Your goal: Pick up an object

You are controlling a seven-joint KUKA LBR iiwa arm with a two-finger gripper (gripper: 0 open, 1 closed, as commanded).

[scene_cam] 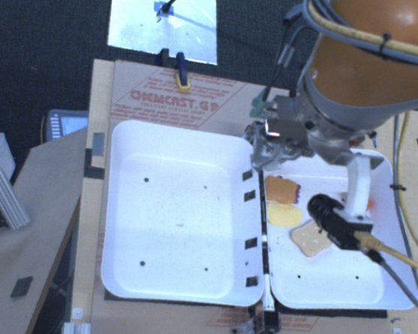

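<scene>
The gripper hangs over the upper left corner of the right bin, close against the divide between the two bins; its fingertips are lost in dark metal and shadow, so how far they stand apart, and whether they hold anything, I cannot tell. The nearest candidate is an orange-brown flat piece, lying just below and slightly right of the gripper; touching its lower edge is a pale yellow round piece; further down and right lies a tan slice-shaped piece, its long axis running diagonally. All three look like flat toy food, low against the bin floor; a grasp probably calls for a short shift away from the corner and a straight descent. What crowds the approach is the arm's own hardware: a black cylindrical fitting on a white bracket overhangs the tan slice, and a yellow cable trails right. The left bin sits well apart from the pieces; a red scrap peeks from behind the bracket.
</scene>
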